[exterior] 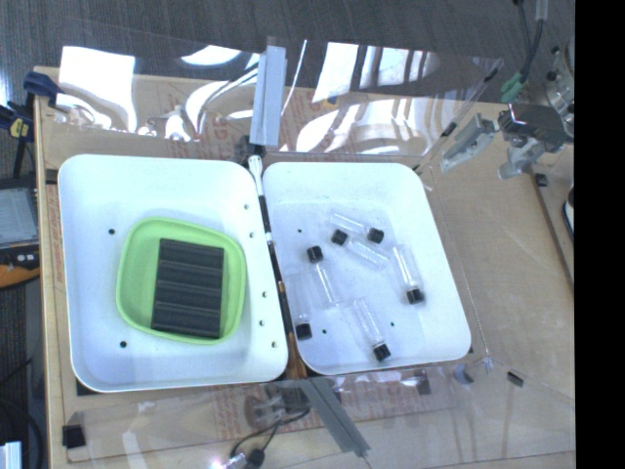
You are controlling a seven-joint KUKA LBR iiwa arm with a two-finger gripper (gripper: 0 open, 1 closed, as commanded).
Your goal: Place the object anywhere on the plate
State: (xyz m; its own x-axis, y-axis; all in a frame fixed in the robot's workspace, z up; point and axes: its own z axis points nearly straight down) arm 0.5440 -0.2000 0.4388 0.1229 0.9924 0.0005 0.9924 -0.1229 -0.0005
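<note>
A lime-green plate lies in the left white bin. A dark grey ribbed block rests flat on the plate, near its middle. The arm's end reaches in at the upper right, outside both bins. My gripper hangs there over the bench, well away from the plate and the block. Nothing shows between its fingers.
The right white bin holds several clear vials with black caps, scattered across its floor. A grey bar stands behind the seam between the bins. Clear plastic walls with glare run along the back edge.
</note>
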